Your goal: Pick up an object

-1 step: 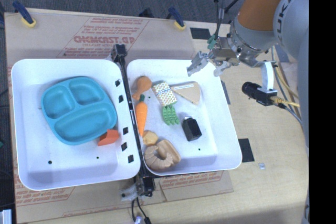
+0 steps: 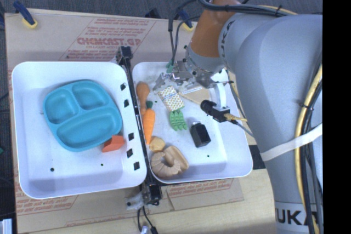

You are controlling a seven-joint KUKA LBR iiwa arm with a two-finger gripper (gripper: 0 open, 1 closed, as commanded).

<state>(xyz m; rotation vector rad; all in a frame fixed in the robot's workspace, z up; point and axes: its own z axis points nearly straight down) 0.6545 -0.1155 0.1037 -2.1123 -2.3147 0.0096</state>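
Now reaching | gripper [image 2: 174, 78] is hovering at 12 o'clock in the right bin [image 2: 237, 157], over the checkered packet [image 2: 170, 98] | jaw state: cannot tell | next: lowering onto packet, closing, lifting

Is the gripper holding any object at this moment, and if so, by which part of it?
It cannot be told. The gripper is low in the right bin, by the patterned block, but the wrist hides the fingertips.
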